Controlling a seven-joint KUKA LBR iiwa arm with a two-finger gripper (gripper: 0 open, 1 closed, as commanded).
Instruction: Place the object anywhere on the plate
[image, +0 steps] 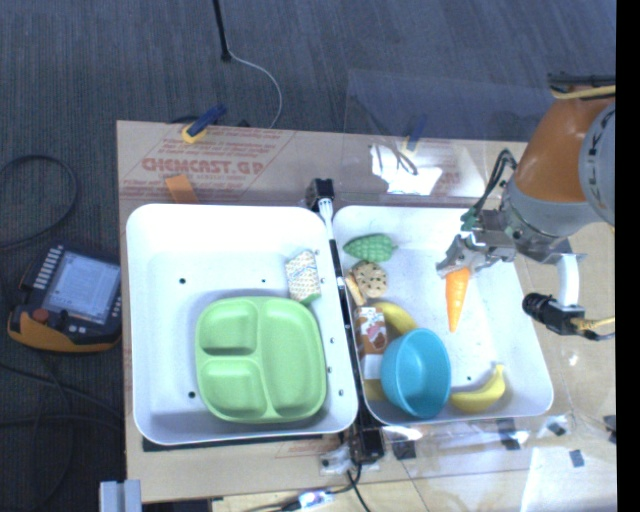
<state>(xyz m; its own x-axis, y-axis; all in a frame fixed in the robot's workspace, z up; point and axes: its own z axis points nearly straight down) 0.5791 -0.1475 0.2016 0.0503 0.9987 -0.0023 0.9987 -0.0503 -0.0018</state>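
Observation:
A green divided plate (262, 358) lies in the left bin (170, 250), toward its front. Over the right bin (520, 340) my gripper (461, 260) is shut on the thick top end of an orange carrot (455, 297). The carrot hangs point down between the fingers, above the bin floor. Carrot and gripper are well to the right of the plate, across the wall between the bins.
A small wrapped packet (303, 275) leans at the left bin's right wall, just behind the plate. The right bin holds a green leafy piece (368, 245), a cookie (370, 278), a small carton (370, 328), a blue bowl (415, 372) and two bananas (480, 392).

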